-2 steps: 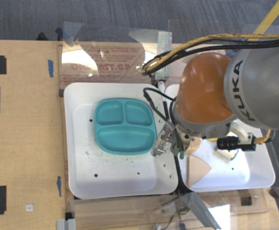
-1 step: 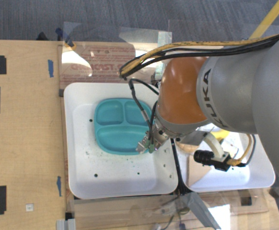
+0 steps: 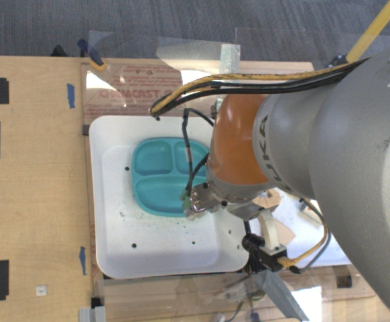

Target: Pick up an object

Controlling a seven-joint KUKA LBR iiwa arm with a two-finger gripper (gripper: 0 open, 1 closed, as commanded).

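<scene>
The grey arm (image 3: 342, 139) comes in from three o'clock and covers most of the right half of the camera view, its orange band (image 3: 238, 143) sitting just right of centre. Below the band the wrist ends over the inner edge of the left white bin (image 3: 108, 200). The pincer (image 3: 196, 205) is mostly hidden beneath the wrist; a small metallic part shows at about seven o'clock from the orange band, and whether it is open or closed cannot be told.

A teal divided tray (image 3: 158, 176) lies flat in the left bin, toward the bin's upper middle, with three shallow compartments visible. The tray's right side runs under the wrist, and the metallic part of the pincer sits at the tray's lower right corner, at or just over its rim; contact cannot be judged. Nothing can be seen lifted off the bin floor.

Small dark specks dot the bin floor at five to seven o'clock from the tray. Black and yellow cables (image 3: 202, 89) loop from the arm across the bin's twelve o'clock edge. The second bin (image 3: 315, 237) lies at four o'clock, largely covered by the arm, with some pale items (image 3: 275, 230) partly showing there. The tan surface (image 3: 34, 180) stretches out toward nine o'clock, with black corner marks and bits of blue tape.
</scene>
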